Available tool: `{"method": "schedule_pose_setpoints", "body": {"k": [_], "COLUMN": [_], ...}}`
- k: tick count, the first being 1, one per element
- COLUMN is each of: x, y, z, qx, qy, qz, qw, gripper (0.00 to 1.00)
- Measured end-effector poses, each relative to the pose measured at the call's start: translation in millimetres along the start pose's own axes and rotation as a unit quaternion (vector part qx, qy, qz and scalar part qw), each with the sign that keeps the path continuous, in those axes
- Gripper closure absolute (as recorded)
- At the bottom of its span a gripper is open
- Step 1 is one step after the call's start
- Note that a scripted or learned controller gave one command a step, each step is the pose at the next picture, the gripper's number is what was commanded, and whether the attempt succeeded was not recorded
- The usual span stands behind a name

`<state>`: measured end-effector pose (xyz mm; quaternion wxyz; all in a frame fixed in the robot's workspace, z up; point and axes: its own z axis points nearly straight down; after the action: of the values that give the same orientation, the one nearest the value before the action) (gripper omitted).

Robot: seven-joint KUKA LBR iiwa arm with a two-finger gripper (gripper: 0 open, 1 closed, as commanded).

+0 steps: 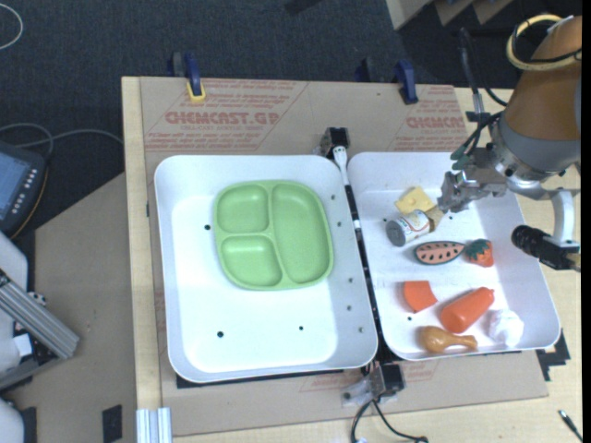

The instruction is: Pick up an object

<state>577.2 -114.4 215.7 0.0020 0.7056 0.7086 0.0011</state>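
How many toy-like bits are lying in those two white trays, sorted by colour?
Green: 1, the divided plastic plate
Yellow: 1, the cheese-like wedge
Grey: 1, the small can
Orange or red: 4, the slice, strawberry, block, carrot
Tan: 1, the drumstick
White: 1, the crumpled lump
Total: 9

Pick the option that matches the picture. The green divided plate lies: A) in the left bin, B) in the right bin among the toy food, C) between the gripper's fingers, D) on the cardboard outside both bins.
A: the green divided plate rests flat on the floor of the left bin, while the toy food, such as the orange carrot, lies in the right bin.
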Motion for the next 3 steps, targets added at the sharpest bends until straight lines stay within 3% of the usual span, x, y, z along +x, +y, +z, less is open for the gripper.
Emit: {"method": "schedule_pose_setpoints", "body": {"k": [1, 2, 3], "x": [27, 28, 29], "y": [41, 46, 31], "z": [-18, -10, -18], "qx": [-0.001, 0.001, 0.003], "qy": [0.000, 0.000, 0.001], "qz": [0.000, 0.002, 0.003], "qw": [1.0000, 1.0000, 1.0000], "gripper": [1.00, 1.00, 1.00]}}
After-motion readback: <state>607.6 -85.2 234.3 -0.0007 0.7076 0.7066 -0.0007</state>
